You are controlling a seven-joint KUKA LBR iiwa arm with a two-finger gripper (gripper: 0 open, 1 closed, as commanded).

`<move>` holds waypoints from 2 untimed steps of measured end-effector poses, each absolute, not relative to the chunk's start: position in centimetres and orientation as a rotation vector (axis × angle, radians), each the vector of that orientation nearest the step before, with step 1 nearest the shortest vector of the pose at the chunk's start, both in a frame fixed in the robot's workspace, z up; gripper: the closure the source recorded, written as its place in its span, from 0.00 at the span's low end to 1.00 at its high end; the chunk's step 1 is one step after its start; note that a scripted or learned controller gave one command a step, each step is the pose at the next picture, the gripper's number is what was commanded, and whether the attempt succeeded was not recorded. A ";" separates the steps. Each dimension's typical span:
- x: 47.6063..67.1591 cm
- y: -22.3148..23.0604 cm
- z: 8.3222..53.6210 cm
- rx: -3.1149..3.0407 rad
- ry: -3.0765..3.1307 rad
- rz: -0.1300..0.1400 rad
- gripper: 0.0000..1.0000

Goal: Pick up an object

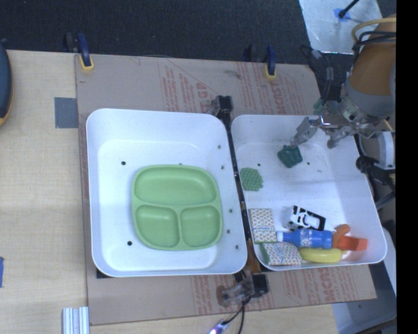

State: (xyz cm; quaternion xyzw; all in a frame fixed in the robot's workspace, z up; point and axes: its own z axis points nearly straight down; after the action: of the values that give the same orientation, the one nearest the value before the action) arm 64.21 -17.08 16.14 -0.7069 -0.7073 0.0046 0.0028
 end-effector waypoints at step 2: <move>65.6 -16.2 10.3 -2.209 -2.230 0.008 1.00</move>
State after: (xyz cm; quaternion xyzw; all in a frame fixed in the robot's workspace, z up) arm 65.62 -16.20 10.28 -0.7038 -0.7104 0.0026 0.0011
